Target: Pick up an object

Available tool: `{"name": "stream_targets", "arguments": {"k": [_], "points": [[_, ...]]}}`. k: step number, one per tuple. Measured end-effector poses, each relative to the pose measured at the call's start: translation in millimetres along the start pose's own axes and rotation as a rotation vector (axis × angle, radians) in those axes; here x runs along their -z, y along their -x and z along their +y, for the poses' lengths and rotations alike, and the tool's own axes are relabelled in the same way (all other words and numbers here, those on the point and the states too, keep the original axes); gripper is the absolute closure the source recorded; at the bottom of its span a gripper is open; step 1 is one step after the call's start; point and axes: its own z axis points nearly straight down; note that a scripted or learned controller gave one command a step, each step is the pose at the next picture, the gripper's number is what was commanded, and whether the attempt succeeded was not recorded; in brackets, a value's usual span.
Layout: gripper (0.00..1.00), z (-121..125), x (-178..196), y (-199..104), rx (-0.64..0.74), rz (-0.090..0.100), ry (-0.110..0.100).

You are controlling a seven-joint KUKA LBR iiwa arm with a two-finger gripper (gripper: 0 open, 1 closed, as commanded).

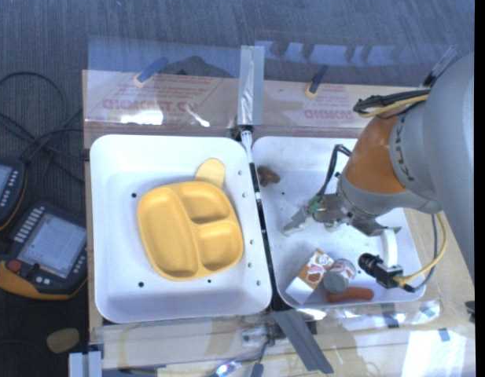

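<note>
— Orange carton [312, 271] lies near the front of the right bin [305, 157], beside a red sausage [350, 294].
— And the tool [305, 214]?
— Just behind the carton, not touching. I can't tell if it's apart or together.

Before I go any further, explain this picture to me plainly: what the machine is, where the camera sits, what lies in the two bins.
The camera hangs above a bench and looks down at a slant. The big grey shape with the orange band is a robot arm reaching in from the right. Its gripper, a two-finger claw, hangs low over the right bin; whether it holds anything is too blurred to tell. The left bin contains a yellow divided tray. The right bin contains a small carton, a red sausage-like piece and a small brown lump. The arm's job is to pick up an object.
</note>
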Motion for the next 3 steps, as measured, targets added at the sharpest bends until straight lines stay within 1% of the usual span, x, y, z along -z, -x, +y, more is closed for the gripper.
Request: {"name": "stream_targets", "arguments": {"k": [1, 2, 3], "points": [[0.0, -29.7, 1.1, -6.1, 0.073, -0.003, 0.007], [0.0, -23.5, 0.0, -5.8, 0.049, 0.003, -0.004], [0.0, -38.0, 1.0, -5.1, 0.054, -0.001, 0.007]]}}
